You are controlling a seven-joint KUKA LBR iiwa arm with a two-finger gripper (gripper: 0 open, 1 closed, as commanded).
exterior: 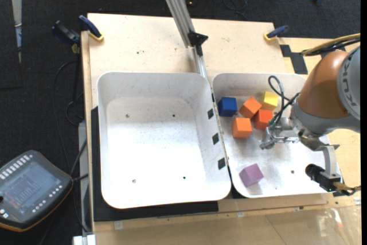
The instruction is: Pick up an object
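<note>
The right bin (pixel 298 192) holds a blue cube (pixel 227 106), a yellow cube (pixel 270 100), three orange cubes (pixel 250 107) (pixel 242 127) (pixel 264 118) and a purple cube (pixel 250 174). My gripper (pixel 274 139) hangs low over the middle of that bin, just right of the orange cluster and above the purple cube. Nothing shows between its tips.
The left bin (pixel 114 94) lies beside the right one. A slanted metal rod (pixel 175 0) runs down to the gap between the bins. Blue and yellow clamps (pixel 90 27) (pixel 276 32) sit at the bench's back corners. A teach pendant (pixel 31 189) rests at lower left.
</note>
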